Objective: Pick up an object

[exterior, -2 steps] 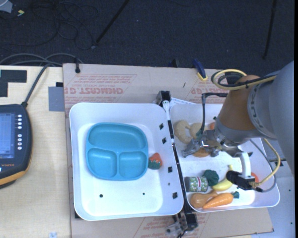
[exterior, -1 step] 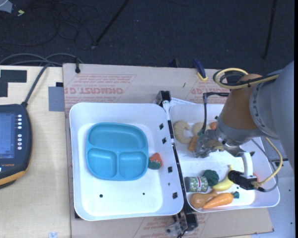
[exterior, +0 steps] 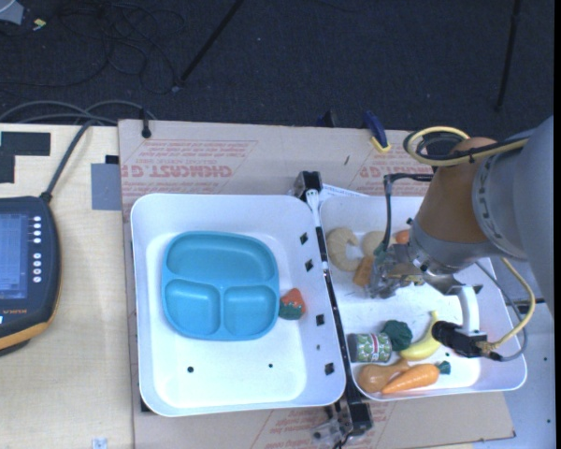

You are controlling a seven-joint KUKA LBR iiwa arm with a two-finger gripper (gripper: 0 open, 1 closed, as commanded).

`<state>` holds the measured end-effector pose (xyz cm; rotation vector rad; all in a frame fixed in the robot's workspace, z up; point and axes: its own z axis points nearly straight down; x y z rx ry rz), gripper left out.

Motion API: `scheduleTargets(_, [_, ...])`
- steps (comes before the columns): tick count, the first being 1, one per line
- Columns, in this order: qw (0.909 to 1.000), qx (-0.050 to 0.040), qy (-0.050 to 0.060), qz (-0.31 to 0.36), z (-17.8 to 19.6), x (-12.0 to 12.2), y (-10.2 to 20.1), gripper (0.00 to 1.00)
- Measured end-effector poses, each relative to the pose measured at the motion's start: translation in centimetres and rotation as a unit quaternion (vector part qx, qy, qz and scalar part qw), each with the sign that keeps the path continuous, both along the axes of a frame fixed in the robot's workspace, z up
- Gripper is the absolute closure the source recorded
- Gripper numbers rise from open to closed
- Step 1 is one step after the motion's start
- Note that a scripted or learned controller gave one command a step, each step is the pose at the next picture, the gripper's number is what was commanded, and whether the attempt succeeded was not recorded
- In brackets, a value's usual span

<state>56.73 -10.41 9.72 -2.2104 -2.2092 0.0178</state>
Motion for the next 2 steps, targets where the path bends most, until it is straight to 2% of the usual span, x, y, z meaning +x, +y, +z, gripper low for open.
scheduleTargets(1, [1.0, 0.0009, 0.004, 0.0, 0.5, -0.1, -0.1, 1.0])
scheduleTargets(2, [0.9999, -0.0013, -0.017, 0.003, 17.9, 0.2, 4.7, 1.0])
